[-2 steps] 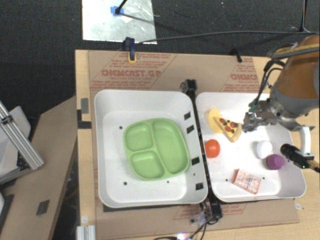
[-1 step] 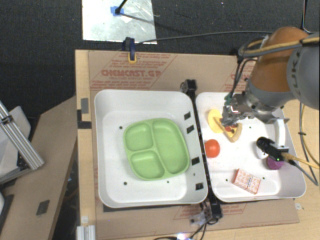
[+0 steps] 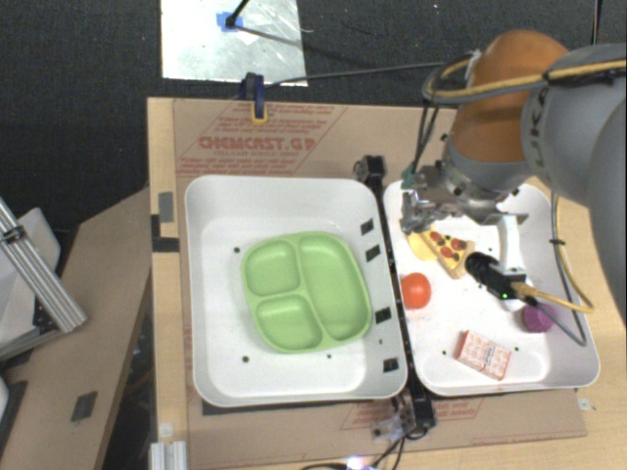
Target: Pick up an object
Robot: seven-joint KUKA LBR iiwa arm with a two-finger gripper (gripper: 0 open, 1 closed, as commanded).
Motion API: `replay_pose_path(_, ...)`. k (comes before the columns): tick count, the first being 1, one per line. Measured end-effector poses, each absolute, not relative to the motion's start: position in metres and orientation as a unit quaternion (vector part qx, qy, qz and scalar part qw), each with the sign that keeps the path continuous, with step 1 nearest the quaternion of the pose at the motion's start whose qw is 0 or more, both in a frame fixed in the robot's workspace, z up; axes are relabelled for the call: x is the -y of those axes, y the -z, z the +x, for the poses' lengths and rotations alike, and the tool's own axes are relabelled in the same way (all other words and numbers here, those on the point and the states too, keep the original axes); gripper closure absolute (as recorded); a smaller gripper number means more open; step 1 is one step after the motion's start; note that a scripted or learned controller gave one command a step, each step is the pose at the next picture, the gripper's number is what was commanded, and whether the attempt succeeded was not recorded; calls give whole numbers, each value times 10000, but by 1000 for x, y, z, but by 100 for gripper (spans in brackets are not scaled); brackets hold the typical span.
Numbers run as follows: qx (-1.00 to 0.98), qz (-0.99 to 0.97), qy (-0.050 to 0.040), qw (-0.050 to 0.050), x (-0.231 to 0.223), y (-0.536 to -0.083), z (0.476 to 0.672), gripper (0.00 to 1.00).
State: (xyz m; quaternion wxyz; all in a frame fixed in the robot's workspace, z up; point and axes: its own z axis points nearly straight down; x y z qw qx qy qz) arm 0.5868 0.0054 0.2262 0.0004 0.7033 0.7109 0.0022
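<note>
The gripper (image 3: 419, 213) is being positioned just above the yellow pizza-slice toy (image 3: 443, 247) lying in the right white bin (image 3: 578, 360); finger state cannot be told; nothing is being lifted yet.

Green divided tray (image 3: 306, 292) — lying in left bin (image 3: 211, 213).

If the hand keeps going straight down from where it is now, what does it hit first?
Most likely the pizza slice, lying directly under the hand at the back of the right bin. Depth is hard to judge from this slanted view, so it may instead land on bare bin floor beside it.
</note>
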Motion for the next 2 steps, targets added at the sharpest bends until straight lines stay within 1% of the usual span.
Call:
replay_pose_path(1,-7106,7036,-20,4,-58,-234,597,100)
replay_pose_path(2,-7104,7038,-12,1,-108,-221,609,100)
